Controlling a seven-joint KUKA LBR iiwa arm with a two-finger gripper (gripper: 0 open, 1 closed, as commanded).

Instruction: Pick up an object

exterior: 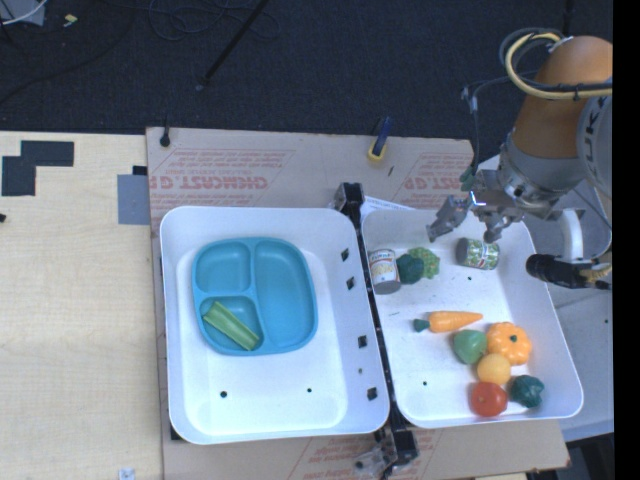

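Note:
My gripper (463,232) hangs over the back of the right bin (560,353), open, with nothing between its two spread fingers. Just below its right finger (491,230) lies a small green can (480,254) on its side. To the left, by the bin's inner wall, a silver can (383,270) stands upright with a broccoli piece (418,265) beside it. Toward the front lie a carrot (452,321), a green pepper (468,346), an orange pumpkin (508,342), a yellow fruit (493,369), a red tomato (488,399) and a dark green vegetable (527,391).
The left bin (190,388) holds a blue divided plate (270,278) with a green pod (230,325) in its front compartment. A black hinge strip (365,308) runs between the bins. A blue and yellow clamp (379,141) sits on the cardboard behind.

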